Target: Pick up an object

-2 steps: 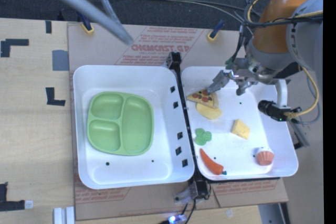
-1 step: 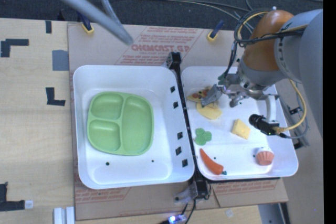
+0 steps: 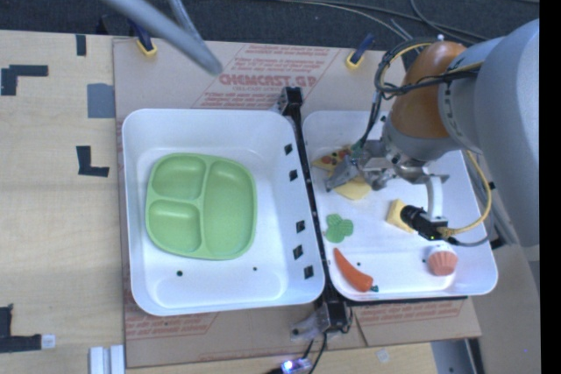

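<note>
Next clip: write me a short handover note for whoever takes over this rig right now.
Gripper: down in the right bin, at its upper left by the yellow piece; grip state unclear.
Right bin: carrot, green toy, yellow block, cupcake.
Left bin: green divided plate.
Done: nothing visibly lifted.
Left: grasp one object and raise it.

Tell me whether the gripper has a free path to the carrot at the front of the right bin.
Probably yes. The carrot lies apart from the other items on bare bin floor, nothing over it. The gripper sits farther back in the same bin, with just the green piece lying between them.
</note>
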`<act>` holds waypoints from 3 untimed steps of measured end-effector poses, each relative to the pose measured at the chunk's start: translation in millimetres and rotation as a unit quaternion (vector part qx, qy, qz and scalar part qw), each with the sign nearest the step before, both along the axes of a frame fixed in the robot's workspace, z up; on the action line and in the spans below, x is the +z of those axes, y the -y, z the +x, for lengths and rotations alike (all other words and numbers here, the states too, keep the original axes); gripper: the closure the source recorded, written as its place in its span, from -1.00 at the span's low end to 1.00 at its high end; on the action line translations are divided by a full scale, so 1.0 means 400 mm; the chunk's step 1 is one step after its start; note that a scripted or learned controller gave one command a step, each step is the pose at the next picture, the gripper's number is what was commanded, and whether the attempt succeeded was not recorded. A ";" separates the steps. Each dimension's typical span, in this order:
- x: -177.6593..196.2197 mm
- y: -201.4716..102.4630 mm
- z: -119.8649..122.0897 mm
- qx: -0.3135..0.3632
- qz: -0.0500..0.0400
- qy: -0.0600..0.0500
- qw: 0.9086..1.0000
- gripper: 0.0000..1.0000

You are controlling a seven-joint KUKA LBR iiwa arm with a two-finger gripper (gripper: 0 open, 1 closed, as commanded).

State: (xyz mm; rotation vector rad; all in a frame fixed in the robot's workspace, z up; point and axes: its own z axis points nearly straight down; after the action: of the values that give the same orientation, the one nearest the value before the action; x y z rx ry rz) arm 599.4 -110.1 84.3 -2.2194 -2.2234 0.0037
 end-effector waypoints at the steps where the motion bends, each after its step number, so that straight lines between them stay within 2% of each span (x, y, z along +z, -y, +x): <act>1: 0.033 -0.001 0.002 0.001 0.000 0.000 1.000 1.00; 3: 0.325 0.030 -0.004 -0.001 0.000 0.003 1.000 1.00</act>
State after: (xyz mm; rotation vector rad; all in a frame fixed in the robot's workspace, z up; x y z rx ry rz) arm 597.7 -122.2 214.3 -2.2240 -2.2241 -0.0029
